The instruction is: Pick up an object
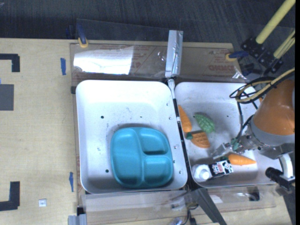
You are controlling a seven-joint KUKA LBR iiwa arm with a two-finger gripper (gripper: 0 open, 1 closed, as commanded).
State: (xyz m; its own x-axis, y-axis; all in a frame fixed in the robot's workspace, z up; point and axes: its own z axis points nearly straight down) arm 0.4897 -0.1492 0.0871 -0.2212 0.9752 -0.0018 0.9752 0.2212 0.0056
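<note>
My gripper (233,146) sits low in the right bin (213,93), beside an orange carrot (242,161) lying flat near the front wall; can't tell if it's grasping anything. Around it: a small black-and-white bottle (214,168) at the front edge, an orange waffle piece (200,139), a green leafy toy (205,122), another carrot (185,121) against the divider. The bin's back half is open floor, and the left bin (122,97) holds a blue divided plate (141,157).

We see a light wooden desk (33,139) with black corner marks and small blue tape pieces, well to the left of the jaws. Above it the floor (140,3) is dark grey carpet. Clear plastic panels (150,60) stand behind the bins, reflecting bright light.
</note>
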